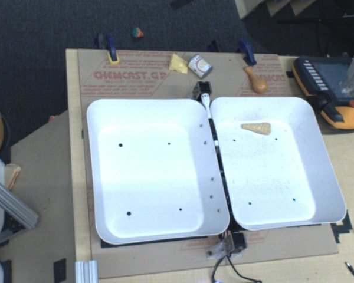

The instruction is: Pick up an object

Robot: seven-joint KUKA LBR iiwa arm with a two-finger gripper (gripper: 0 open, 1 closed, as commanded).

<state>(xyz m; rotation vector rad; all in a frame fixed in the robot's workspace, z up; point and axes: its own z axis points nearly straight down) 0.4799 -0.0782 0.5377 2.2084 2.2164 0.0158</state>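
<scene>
White plastic is seen across most of the camera view, where two shallow bins are set side by side on a brown board laid over the desk [76, 158]. The left bin [100, 117] is marked by four small dark dots on its floor. In the right bin [307, 117], a tan, wedge-shaped object [256, 128] is shown lying flat near the far wall, a little left of the bin's middle, apart from every wall. The two bins are joined along their inner rims by a black clip strip [215, 152].

Behind the bins, on the board, a yellow wedge [177, 63] and a small white and grey box [200, 66] are placed just beside each other, and a brown pear-shaped piece [256, 81] is set further right. Blue clamps [111, 47] are fixed at the board's far edge. A black and orange pendant [327, 90] is seen at the right, off the board. A small coloured ball [138, 33] lies on the dark carpet beyond the desk. The state of the claw cannot be told here.
</scene>
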